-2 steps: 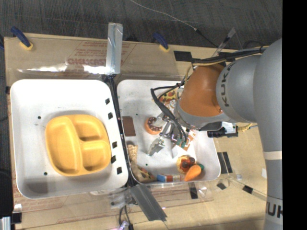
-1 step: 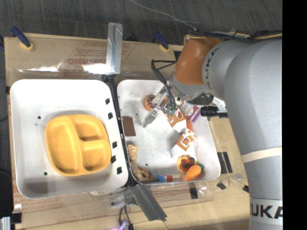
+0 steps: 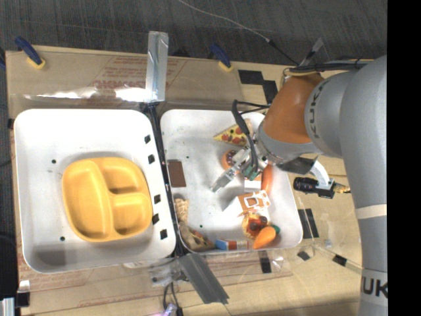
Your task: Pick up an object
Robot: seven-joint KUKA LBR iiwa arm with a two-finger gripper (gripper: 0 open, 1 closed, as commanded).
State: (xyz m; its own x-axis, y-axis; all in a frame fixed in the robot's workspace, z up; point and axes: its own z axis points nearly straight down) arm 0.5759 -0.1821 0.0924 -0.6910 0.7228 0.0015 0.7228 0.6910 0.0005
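One view looks down on two bins on the table: the left bin [image 3: 26, 176] carries a yellow tray [image 3: 105, 197], and the right bin [image 3: 197, 127] carries small toys. The tool [image 3: 231, 174] hangs low over the middle of the right bin, reaching from the right; whether it is open, or has anything between its tips, I cannot tell. The step looks like the descent toward a grasp. A pizza slice [image 3: 231, 135] lies just beyond it, a carrot [image 3: 264, 236] nearer the front corner, a brown block [image 3: 175, 173] by the divider. Next it must settle on one toy and close.
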